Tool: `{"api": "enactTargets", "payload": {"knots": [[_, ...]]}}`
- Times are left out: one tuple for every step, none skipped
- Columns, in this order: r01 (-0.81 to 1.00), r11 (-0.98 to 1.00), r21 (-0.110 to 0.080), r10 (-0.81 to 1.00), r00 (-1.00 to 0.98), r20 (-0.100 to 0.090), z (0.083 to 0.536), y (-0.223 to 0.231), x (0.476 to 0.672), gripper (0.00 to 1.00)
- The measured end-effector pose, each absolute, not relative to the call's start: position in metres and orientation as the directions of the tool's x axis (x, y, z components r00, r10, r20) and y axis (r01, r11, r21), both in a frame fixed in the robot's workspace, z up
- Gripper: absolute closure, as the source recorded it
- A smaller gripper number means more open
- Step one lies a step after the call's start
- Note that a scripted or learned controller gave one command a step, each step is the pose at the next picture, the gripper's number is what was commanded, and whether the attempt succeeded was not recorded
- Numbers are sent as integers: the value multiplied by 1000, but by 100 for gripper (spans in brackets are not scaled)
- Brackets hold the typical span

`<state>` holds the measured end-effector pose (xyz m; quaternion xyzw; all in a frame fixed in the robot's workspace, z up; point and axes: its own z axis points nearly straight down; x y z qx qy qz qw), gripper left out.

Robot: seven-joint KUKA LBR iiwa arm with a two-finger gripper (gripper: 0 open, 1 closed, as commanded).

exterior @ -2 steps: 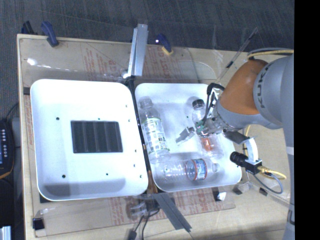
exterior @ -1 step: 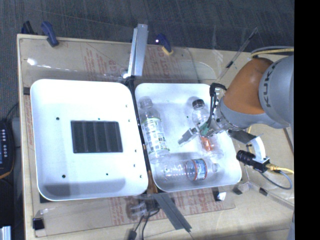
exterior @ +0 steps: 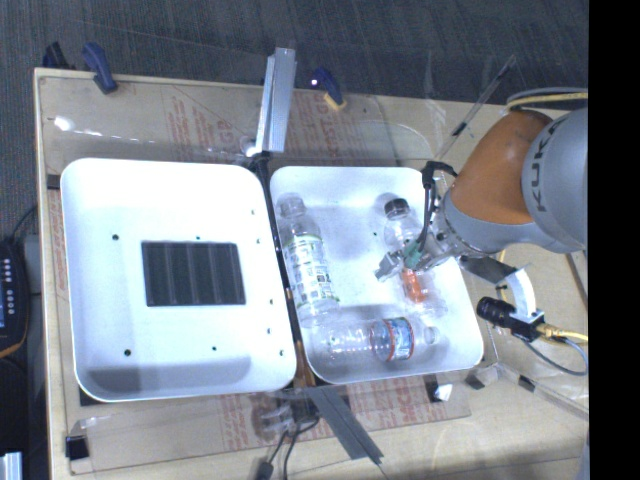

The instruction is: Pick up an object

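Note:
My gripper (exterior: 398,264) hangs low over the right bin (exterior: 345,183), toward its right side. Just below it lies a small orange object (exterior: 416,288). A small clear bottle with a dark cap (exterior: 397,216) lies just above the gripper. A clear bottle with a white label (exterior: 305,258) lies lengthwise along the bin's left wall. Another clear bottle with a blue and red label (exterior: 375,339) lies across the bin's near end. Nothing shows as held.
The left bin (exterior: 100,198) holds a flat black ridged rectangle (exterior: 193,273) at its middle. A metal bar (exterior: 275,98) rises behind the gap between the bins. Blue clamps (exterior: 100,68) sit on the bench's far edge.

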<state>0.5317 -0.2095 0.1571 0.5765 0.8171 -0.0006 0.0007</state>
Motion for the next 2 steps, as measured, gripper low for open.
{"api": "enactTargets", "payload": {"knots": [[962,273,-2,962,-273,1,193,-172,588,100],[962,272,-2,962,-272,1,193,-172,588,0]]}}
